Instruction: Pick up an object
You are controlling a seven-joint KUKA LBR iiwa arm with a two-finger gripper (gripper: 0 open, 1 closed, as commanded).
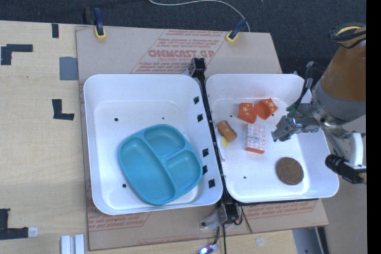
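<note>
Blue divided tray (159, 164), left bin (95, 128)

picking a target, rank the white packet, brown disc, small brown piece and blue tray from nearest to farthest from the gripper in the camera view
From the gripper:
1. white packet, just to its left
2. brown disc, below it
3. small brown piece, by the divider
4. blue tray, in the left bin

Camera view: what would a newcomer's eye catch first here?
The blue divided plate lying in the left bin stands out most. Next comes the right bin, with two orange-red blocks, a small packet and a brown disc, the hand over its right side.
</note>
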